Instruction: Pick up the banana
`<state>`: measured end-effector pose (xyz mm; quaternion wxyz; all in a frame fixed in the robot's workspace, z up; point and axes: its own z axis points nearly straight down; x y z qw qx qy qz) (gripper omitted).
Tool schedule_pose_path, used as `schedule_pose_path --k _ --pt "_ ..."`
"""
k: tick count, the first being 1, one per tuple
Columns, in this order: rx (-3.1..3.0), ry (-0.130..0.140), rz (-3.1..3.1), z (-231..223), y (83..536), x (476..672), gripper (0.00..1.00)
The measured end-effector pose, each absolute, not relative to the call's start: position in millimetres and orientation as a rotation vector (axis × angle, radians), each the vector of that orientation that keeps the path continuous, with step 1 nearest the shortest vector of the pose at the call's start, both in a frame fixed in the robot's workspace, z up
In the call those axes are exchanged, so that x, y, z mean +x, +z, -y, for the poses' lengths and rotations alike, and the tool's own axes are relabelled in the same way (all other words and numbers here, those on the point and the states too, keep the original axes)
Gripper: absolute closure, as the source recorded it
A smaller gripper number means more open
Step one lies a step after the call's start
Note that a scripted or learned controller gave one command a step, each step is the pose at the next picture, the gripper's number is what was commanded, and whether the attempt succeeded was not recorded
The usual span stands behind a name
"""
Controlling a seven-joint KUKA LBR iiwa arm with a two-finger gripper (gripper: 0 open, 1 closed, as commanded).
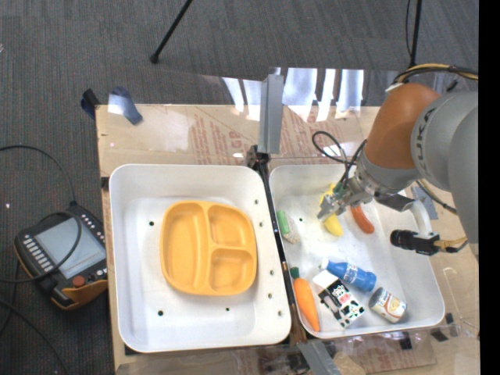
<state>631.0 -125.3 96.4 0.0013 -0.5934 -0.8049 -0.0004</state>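
Note:
The banana (333,225) shows as a small yellow shape on the floor of the right bin (426,276), towards its far side. My gripper (331,206) hangs directly over it and seems to touch its top. The wrist hides the part of the banana under it. The grey arm with its orange band (400,131) reaches in from the right.
A red-orange sausage (362,219) lies just right of the banana. Nearer the front are a blue bottle (351,273), a can (388,305), a black-and-white carton (341,299) and a carrot (306,303). A small pale item (285,226) sits by the left wall. The left bin (133,209) holds a yellow divided plate (209,248).

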Motion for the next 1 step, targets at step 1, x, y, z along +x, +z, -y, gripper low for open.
schedule_pose_path --k 1 --pt "-1.586 -0.002 2.713 44.2 216.1 638.7 1.0"
